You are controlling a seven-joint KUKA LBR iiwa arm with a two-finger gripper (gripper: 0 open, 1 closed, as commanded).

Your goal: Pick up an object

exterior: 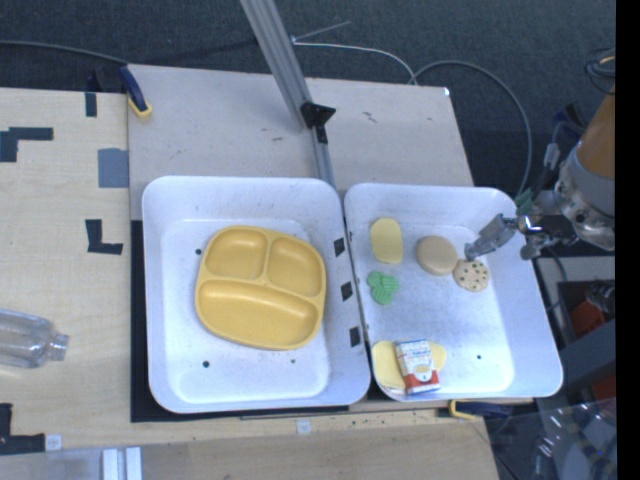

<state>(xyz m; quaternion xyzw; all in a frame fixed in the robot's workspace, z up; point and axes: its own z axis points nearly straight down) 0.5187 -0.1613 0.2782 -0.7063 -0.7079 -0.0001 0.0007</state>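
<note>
- Over the right bin (520, 368), near its upper right edge, the gripper (480, 248) reaches in from the right on a grey arm with an orange band; its dark fingers point down and to the left.
- Finger state: the fingertips lie close together at a narrow tip with nothing between them; whether they are fully closed cannot be told from this angle.
- Speckled cookie (471, 275): a small round biscuit lying just below the fingertips, very near them; contact cannot be judged.
- Tan round piece (436, 255): a bun-like object just left of the cookie, touching or nearly touching it, in the upper middle of the right bin.
- Yellow oval piece (386, 240): lies at the upper left of the right bin, near the divider between the bins.
- Green leafy piece (382, 287): sits just below the yellow oval piece, beside the left wall of the right bin.
- Small carton (418, 364): a red, white and yellow box at the lower left of the right bin, resting on a pale yellow flat piece (385, 360) at the bin's front edge.
- Left bin (170, 298): holds a yellow divided plate (262, 287) with three compartments, lying flat at its centre.
- Bench surroundings: a clear plastic bottle (28, 338) lies on its side on the wooden surface at far left, well apart from both bins; a metal strut (275, 43) slants down from the top toward the junction of the bins.
</note>
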